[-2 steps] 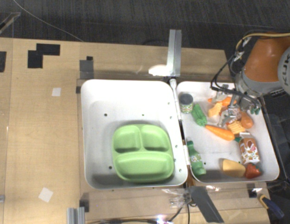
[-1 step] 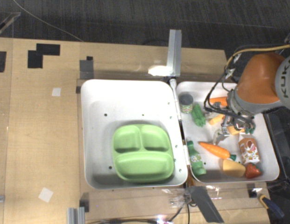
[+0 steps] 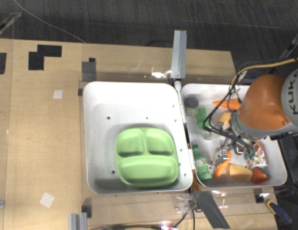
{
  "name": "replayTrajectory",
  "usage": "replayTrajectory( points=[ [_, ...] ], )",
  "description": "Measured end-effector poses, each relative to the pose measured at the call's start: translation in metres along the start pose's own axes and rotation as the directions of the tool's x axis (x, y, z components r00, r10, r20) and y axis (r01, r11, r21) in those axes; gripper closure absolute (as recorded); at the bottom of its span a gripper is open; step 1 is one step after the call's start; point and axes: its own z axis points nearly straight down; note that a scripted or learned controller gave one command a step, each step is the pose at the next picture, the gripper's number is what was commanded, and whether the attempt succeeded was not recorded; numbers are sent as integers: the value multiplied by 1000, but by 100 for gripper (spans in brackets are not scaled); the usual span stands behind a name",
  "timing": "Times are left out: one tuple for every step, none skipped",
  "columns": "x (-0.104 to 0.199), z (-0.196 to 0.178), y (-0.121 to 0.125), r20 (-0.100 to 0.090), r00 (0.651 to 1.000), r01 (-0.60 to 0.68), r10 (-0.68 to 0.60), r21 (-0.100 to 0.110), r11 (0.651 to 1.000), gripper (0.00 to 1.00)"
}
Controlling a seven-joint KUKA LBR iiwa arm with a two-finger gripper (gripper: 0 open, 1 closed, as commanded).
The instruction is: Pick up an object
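Note:
The right bin (image 3: 283, 174) holds a clutter of small items. Among them are a green bottle with a grey cap (image 3: 192, 105), a second green item (image 3: 200, 163) near the front left, an orange piece (image 3: 221, 168), a tan wedge (image 3: 239, 173) and a red piece (image 3: 259, 176). The arm's orange band (image 3: 264, 102) hangs over this bin. Below it my gripper (image 3: 233, 148) points down into the clutter, just above the orange piece and tan wedge. Its fingers are lost among cables and items.
The left bin (image 3: 98, 128) holds a green three-compartment tray (image 3: 147, 156) toward its front. A grey metal post (image 3: 178, 55) stands behind the divider between the bins. Black and yellow cables (image 3: 244, 73) loop off the arm over the right bin's back edge.

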Motion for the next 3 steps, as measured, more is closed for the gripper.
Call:
replayTrajectory(
  points=[
    [-81,3,13,-2,998,-64,64,-1,998,0],
    [-38,2,4,-2,982,-190,190,-1,982,0],
    [-1,0,-13,2,958,-286,286,-1,958,0]
  ],
)
